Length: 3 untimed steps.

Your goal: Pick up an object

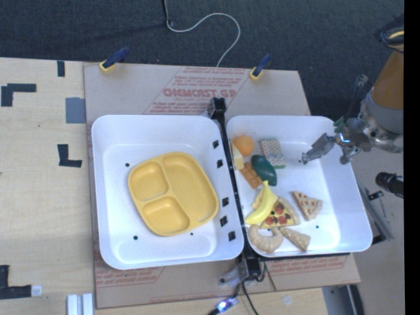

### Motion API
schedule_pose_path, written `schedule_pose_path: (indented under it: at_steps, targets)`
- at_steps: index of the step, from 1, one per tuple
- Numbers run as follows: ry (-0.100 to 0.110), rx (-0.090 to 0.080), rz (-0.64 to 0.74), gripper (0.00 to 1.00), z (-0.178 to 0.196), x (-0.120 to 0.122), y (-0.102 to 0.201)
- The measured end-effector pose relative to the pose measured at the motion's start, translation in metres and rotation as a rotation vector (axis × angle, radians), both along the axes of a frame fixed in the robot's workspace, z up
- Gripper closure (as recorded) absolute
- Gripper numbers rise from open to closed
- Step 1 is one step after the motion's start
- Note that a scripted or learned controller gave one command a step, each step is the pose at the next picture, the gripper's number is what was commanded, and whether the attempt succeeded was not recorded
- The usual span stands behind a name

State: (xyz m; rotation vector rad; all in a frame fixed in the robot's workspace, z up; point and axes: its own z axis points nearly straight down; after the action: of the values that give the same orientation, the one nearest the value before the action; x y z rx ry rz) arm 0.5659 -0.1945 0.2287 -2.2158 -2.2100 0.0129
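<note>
The right bin [341,195] holds several toy foods along its left side: an orange ball [243,144], a speckled grey block [272,152], a dark green piece [264,168], a yellow banana [264,202], a pizza slice [306,204] and a ring-shaped pastry [266,240]. My gripper [327,155] hangs over the upper right part of this bin, open, with nothing between its fingers. It is to the right of the grey block and above the pizza slice in the view, apart from every toy.
The left bin [111,176] carries a yellow three-compartment plate [172,192]. Both bins rest on a cardboard sheet [190,90] held by clamps. A white cable [203,21] lies at the back. Bare white floor lies at the right bin's right side.
</note>
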Motion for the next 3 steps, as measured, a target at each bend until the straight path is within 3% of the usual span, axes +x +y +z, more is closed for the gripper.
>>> schedule_pose_path:
  at_steps: [1,3]
  targets:
    - [-0.013,-0.003,0.004,0.0,0.008,0.003,0.001]
    - [-0.007,-0.001,0.004,0.0,-0.104,0.0,-0.003]
